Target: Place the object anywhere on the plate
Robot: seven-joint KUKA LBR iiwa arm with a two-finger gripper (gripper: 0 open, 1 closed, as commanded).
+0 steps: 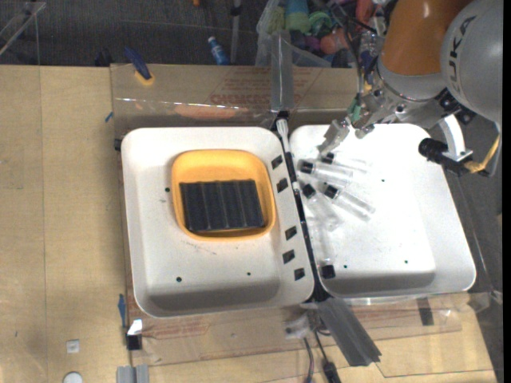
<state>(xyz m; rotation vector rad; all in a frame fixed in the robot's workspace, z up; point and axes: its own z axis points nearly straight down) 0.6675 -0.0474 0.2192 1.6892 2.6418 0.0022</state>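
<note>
Camera view: yellow plate (185,168) sits in left bin (148,270), with a dark ribbed block (222,205) lying flat on it. Right bin (423,246) holds a pile of clear tubes (335,183) with black caps near its left wall. Arm (435,22) reaches in from upper right; gripper (354,126) hangs over the right bin's back edge, above the tubes. Can't tell its opening or any hold.

Clear tubes with black caps (335,183), box of colourful toys (327,10) behind bins
</note>
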